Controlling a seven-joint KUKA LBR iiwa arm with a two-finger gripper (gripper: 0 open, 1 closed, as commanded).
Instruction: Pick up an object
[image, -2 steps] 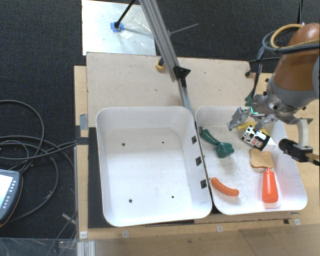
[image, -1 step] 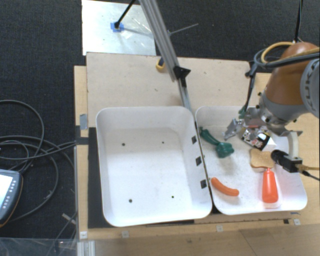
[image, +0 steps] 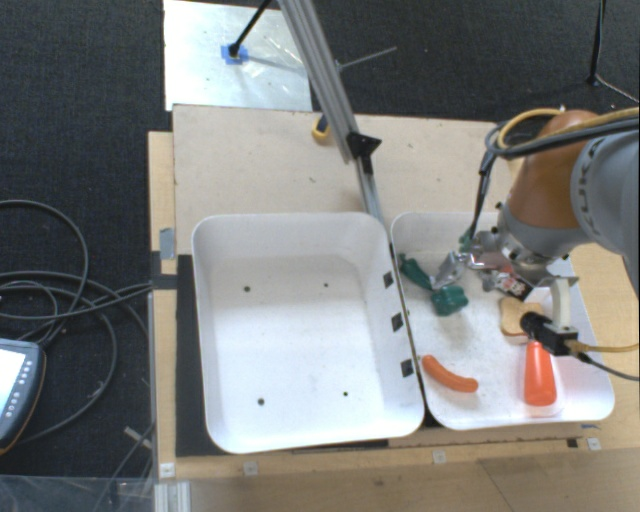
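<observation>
The right bin (image: 500, 405) holds several objects. A dark green elongated piece (image: 414, 269) lies by its left wall, and a teal green block (image: 450, 300) sits just below and right of it. My gripper (image: 449, 272) reaches in from the right and hovers low between these two green pieces, right above the teal block. Nothing is visibly held. An orange sausage-shaped object (image: 450, 375) lies near the front left of the bin. At the front right there is an orange-red cone-shaped object (image: 539, 376). A tan curved piece (image: 512, 318) lies under the wrist.
The left bin (image: 215, 300) stands beside the right one, sharing a middle wall with black clips (image: 397, 322). A slanted metal pole (image: 335, 90) crosses the back of the bench. Cables lie on the floor at the left.
</observation>
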